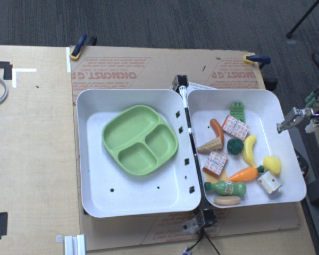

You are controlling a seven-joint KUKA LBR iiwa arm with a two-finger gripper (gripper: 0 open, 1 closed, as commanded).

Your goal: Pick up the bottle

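The bottle [225,188] is small and green with an orange label. It lies on its side near the front edge of the right bin [276,106], its cap pointing left. A tan bun-shaped piece [227,200] lies just in front of it and a carrot [243,174] just behind it. My gripper [296,119] hangs at the right edge of the view, outside the right bin's right wall and well back from the bottle. Nothing shows between its fingers.
The right bin also holds a banana [249,149], a lemon [272,164], a white carton [269,182], two red-and-white boxes, a sausage and a dark green ball. A green divided plate [141,139] sits in the left bin [90,158].
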